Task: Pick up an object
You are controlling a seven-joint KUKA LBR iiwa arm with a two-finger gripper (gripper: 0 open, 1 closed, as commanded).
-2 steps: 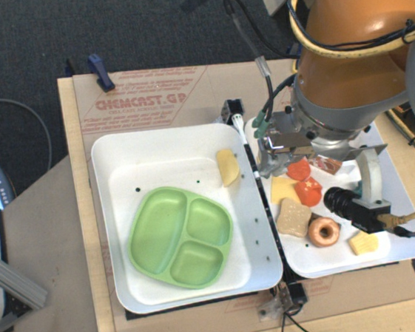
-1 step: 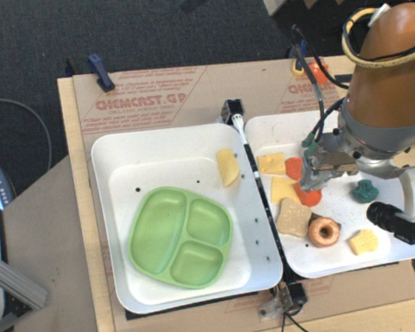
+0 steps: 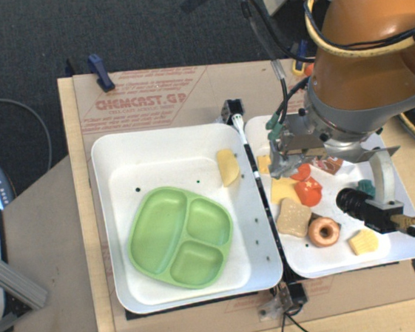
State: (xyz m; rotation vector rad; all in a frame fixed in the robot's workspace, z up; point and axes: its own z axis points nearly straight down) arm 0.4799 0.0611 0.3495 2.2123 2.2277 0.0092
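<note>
My gripper (image 3: 291,164) hangs low over the far left part of the right bin (image 3: 396,253), with the big grey and orange arm covering most of it from above. Just under and beside it lie a red pepper-like piece (image 3: 307,188) and a yellow wedge (image 3: 281,189). Nearer the front are a slice of bread (image 3: 293,219), a glazed doughnut (image 3: 324,231) and a yellow cheese cube (image 3: 363,241). Whether anything sits between the fingers is hidden by the wrist.
The left bin (image 3: 111,172) holds a green divided plate (image 3: 180,236) and a pale yellow piece (image 3: 228,167) by its right wall. A teal item (image 3: 366,189) and a reddish-brown item (image 3: 333,165) lie under the arm in the right bin. The bins' shared wall (image 3: 262,200) runs close to the gripper's left.
</note>
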